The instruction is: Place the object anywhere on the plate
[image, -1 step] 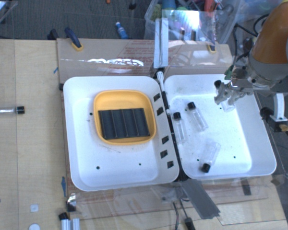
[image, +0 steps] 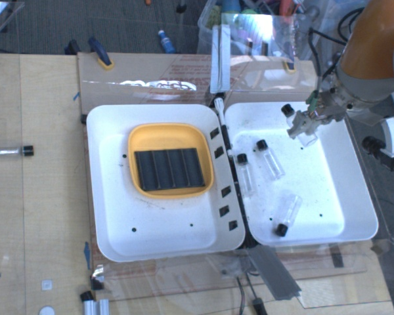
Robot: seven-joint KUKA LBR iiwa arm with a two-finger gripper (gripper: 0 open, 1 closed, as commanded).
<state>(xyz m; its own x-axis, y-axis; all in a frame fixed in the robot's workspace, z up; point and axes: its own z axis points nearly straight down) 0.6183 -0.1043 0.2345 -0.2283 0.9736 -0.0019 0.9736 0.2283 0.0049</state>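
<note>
The claw (image: pixel 306 125) is seen at about one o'clock in the right bin (image: pixel 354 202), above its floor; whether it is spread or closed cannot be told, and nothing is seen clamped in it. Three clear vials with black caps (image: pixel 269 159) (image: pixel 243 172) (image: pixel 285 216) lie loose in that bin, well apart from the yellow plate (image: pixel 138 140) in the left bin (image: pixel 111 228). Smooth, round and transparent, a vial may well be mis-grasped or roll away. The dark ridged insert (image: pixel 169 169) could let a released vial roll off.

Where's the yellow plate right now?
In the camera view, the yellow plate sits in the left bin, holding a dark ridged block.
</note>
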